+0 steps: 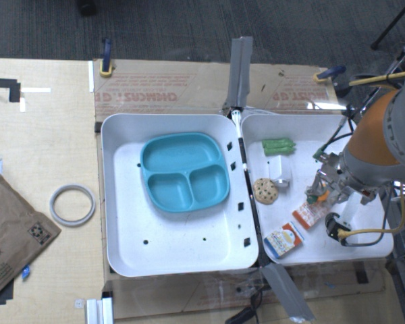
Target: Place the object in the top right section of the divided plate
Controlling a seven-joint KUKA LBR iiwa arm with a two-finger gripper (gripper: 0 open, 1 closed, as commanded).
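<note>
The blue divided plate (182, 155) lies in the left bin (121, 248), with one wide section at the far side and two small ones at the near side; nothing lies in it. My gripper (319, 193) hangs low over the right bin (371, 248), just above and right of an orange-red packet (306, 215). Whether anything is between its tips is hidden by the wrist. A cookie (265, 191) lies to the gripper's left, with a green object (278, 146) farther back.
A small pale item (281, 175) sits near the cookie. A little carton (283, 241) rests at the right bin's front. A yellow cable (364, 233) loops under the arm. A tape ring (72, 204) and a cardboard box (7, 241) lie on the bench to the left.
</note>
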